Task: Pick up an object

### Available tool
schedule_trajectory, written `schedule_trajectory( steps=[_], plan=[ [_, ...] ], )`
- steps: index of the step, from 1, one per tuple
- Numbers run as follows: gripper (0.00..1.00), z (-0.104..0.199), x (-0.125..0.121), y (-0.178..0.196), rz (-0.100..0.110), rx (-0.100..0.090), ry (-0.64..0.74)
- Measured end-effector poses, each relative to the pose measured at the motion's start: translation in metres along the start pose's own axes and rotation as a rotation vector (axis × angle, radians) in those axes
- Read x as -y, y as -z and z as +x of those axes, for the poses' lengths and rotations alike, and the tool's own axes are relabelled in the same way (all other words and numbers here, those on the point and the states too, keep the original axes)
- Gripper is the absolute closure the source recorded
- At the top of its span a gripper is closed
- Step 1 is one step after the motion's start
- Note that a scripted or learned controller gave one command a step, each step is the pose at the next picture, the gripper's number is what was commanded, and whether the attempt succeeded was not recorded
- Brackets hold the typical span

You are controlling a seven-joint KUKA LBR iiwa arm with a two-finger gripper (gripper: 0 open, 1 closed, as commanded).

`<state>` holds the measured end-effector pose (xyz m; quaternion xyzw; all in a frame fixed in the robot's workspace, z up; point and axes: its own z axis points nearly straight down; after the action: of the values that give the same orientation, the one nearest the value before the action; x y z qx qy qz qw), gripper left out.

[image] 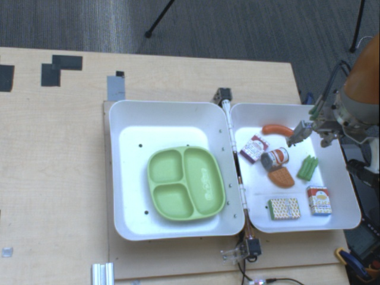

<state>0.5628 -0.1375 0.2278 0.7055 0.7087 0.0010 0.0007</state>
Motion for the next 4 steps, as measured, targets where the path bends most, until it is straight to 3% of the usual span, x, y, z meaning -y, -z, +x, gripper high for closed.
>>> schedule_trajectory(
  steps=[1, 2, 3, 4],
  plan=[
    [0.00, 0.004, 0.016, -0.136, 0.000, 0.000, -0.002],
    [1.00, 0.004, 0.014, -0.124, -0.006, 0.001, -0.001],
    [0.00, 0.004, 0.014, -0.124, -0.005, 0.001, -0.001],
    [0.00, 0.035, 0.068, -0.140, -0.009, 0.003, -0.004]
  ],
)
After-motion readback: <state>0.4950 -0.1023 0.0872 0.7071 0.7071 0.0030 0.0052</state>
